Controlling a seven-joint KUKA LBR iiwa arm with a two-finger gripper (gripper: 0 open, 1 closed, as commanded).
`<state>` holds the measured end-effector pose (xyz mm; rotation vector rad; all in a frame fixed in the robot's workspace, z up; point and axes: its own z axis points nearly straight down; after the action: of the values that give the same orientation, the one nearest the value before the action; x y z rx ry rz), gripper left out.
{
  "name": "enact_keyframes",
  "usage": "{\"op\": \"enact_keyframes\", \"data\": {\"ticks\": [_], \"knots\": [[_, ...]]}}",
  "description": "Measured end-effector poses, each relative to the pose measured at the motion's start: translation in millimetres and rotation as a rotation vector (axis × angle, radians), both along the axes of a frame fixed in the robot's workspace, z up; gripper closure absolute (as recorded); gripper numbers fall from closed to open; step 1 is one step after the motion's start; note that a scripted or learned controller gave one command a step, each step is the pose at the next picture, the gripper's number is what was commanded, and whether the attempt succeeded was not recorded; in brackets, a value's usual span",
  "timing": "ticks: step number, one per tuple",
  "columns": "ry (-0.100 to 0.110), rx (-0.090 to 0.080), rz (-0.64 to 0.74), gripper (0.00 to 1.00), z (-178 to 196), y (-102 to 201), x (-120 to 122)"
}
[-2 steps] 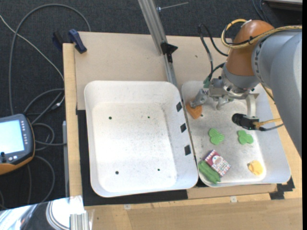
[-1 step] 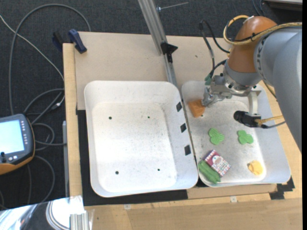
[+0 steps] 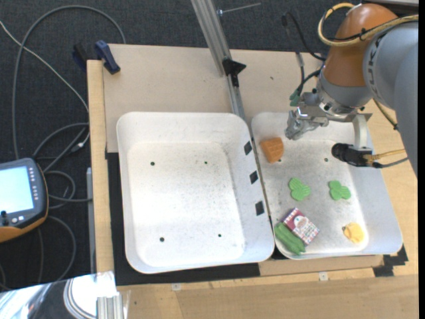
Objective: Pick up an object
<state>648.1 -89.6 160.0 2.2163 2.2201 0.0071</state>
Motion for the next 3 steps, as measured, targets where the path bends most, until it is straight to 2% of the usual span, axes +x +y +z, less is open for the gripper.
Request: {"op": "enact_keyframes", "data": {"ticks": [1,2,3], "knots": [[-0.002,0.0,0.001,1.0,60.0,9.4,4.8],[-0.001,-0.001,0.0,1.0,107.7,2.9,8.1],[0.01,0.002,0.003,1.0,94.9,47.2,4.1]]}}
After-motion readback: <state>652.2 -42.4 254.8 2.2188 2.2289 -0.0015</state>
